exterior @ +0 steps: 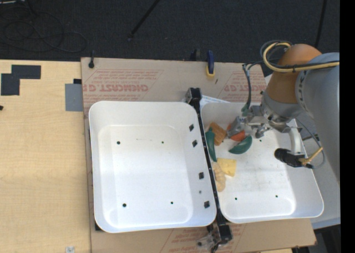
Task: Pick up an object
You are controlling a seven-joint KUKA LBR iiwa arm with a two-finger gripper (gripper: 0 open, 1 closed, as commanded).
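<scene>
Scanning from the divider [201, 152] rightward, you meet a dark green strip, orange and yellow pieces, then a teal object [241, 146] with a red piece just above it. Your gripper [250, 126] hovers immediately right of these; I cannot tell its opening or any hold.

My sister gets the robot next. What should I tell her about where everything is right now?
Gripper: low in the right bin, at the pile of objects. Whether it grips anything cannot be told from this view.
Things: all in the right bin, near the divider. A dark green piece and a small red piece lie right at the gripper. An orange piece, a green curved piece and a yellow piece lie closer to the divider.
Left bin: beside it, on the other side of the divider.
Done: the arm has reached the pile.
Left: nothing is seen lifted yet, so picking up one object remains.
</scene>
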